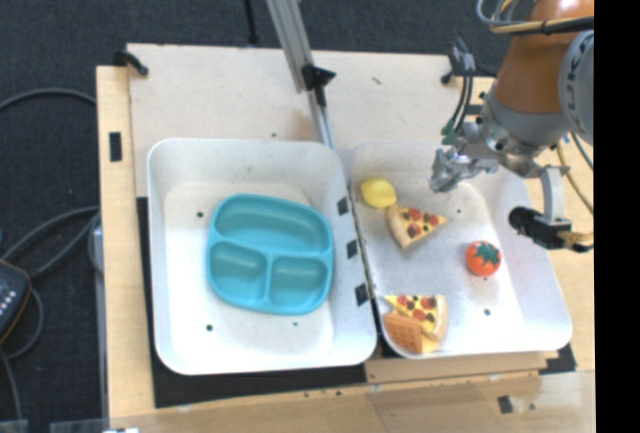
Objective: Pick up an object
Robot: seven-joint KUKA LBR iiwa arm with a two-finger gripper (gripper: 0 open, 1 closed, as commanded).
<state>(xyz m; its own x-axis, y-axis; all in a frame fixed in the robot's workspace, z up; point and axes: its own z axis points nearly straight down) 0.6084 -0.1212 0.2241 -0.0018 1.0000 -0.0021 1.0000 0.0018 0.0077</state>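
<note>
Nearest the front of the bench I log a pizza slice (pixel 416 319) lying against the front rim of the right bin (pixel 530 326). In the left bin (pixel 165 221) a blue divided tray (pixel 270 253) lies flat.

Further back in the right bin: a tomato (pixel 482 258) alone on bare floor, well apart from its neighbours; a second pizza slice (pixel 413 224) near the middle; a yellow lemon (pixel 377 192) just beside that slice, close to the wall the two bins share.

Toward the back, the gripper (pixel 447 171) hangs over the rear part of the right bin, near the second slice's tip and holding nothing I can see. I cannot tell its state at this angle.

Any of these would satisfy the task; none is lifted yet. I judge the second slice closest, but flat and hard to pinch. I would favour the tomato: round, isolated, room on every side. Centre over it, descend straight, close across its middle, and lift only once it sits between the pads.
</note>
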